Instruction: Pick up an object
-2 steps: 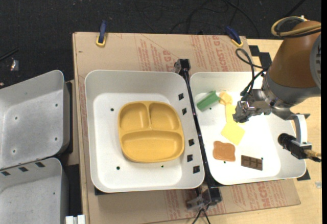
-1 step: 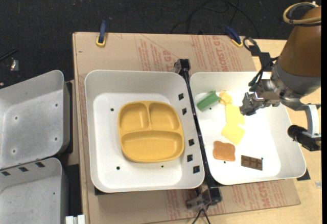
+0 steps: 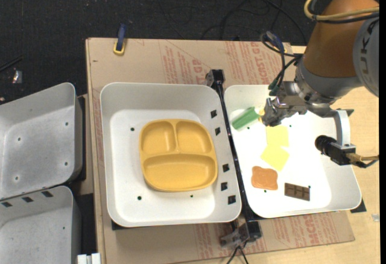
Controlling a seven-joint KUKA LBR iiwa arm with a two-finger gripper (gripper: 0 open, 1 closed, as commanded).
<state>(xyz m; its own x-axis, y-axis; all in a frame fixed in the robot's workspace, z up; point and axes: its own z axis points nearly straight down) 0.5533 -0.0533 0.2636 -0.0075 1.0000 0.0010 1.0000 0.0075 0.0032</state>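
**Gripper low over far-left of right bin, by green block**

Arm reaches in from the right; gripper [image 3: 272,113] sits low over the far-left part of the right bin [image 3: 344,196]. Claw state: cannot tell, the wrist body blocks the tips from above. Nothing visibly held.

Likely target is the green block [image 3: 244,118], lying flat on the bin floor just left of the gripper, close to the divider between the bins. Its long axis runs diagonally, near-left end to far-right end, with the far-right end pointing toward the gripper. Judgement: the gripper is placed there because the block is the closest item, and a grasp would want to close across the short side, square to that diagonal.

Other right-bin items: yellow flat piece [image 3: 277,147], elongated roughly near-far with a slight tilt, its far end just beside or under the gripper (can't separate them); orange toast-like piece [image 3: 264,178] near it; brown chocolate-bar piece [image 3: 297,191] to the right, long axis left-right. All lie flat and loose, apart from each other.

Left bin [image 3: 120,208] holds a yellow divided plate [image 3: 178,155], centred, three compartments, well apart from the gripper.
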